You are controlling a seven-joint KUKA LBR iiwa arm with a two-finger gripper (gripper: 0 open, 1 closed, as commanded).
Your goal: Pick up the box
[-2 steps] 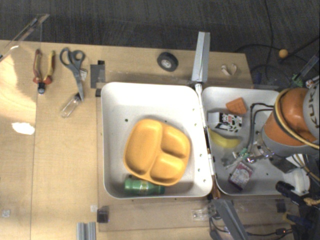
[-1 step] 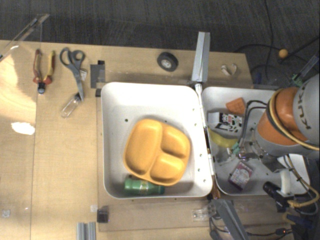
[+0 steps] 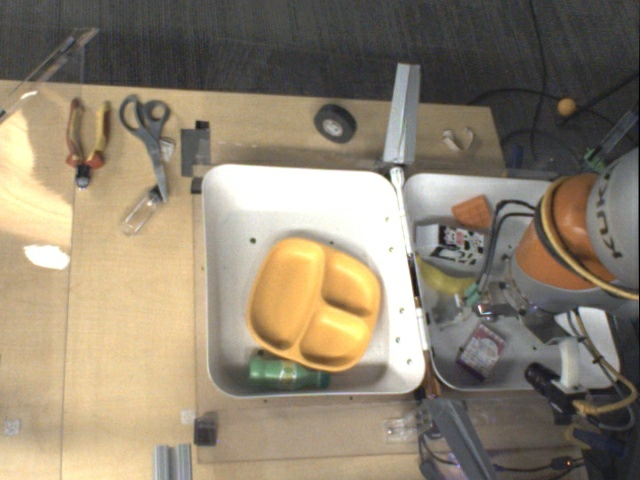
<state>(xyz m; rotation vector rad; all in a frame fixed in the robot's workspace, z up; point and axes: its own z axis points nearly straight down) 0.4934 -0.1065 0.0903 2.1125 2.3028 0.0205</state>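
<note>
- Two shallow white bins sit side by side on a wooden bench; the left bin (image 3: pixel 225 268) holds a yellow divided tray (image 3: pixel 315 303) with a green bottle (image 3: pixel 285 372) tucked under its near edge.
- The right bin (image 3: pixel 432 193) is cluttered, and the grey and orange arm (image 3: pixel 580 233) covers much of it.
- The box (image 3: pixel 452 244), white with dark print, lies near that bin's left wall, just beside an orange object (image 3: pixel 472 210) and a yellow one (image 3: pixel 445 276).
- A small purple packet (image 3: pixel 481 349) lies nearer the camera.
- The gripper's state cannot be told.
- A good grasp likely means descending squarely over the box, clear of its neighbours and the bin wall.
</note>
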